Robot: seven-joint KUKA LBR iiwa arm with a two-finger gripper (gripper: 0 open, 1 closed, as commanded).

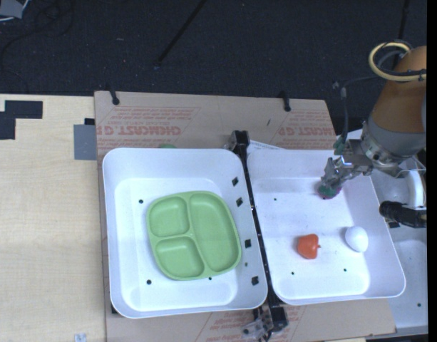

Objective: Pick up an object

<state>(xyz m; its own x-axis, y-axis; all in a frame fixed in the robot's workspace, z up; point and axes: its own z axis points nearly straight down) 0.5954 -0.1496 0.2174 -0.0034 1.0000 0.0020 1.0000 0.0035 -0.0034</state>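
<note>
your hand [331, 188] is hovering over the right bin [389, 276].
you cannot tell its finger state; the red object [308, 246] and white egg [356, 239] are lying nearer the front, apart from it.

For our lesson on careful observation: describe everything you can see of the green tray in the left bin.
The green tray is a pale green rounded rectangle, plastic by its look, split by raised ridges into three compartments: two smaller ones on the left and a long one on the right. It lies flat, open side up, slightly turned, about in the middle of the left bin, resting on its white floor. Nothing lies in it and nothing else touches it.
</note>
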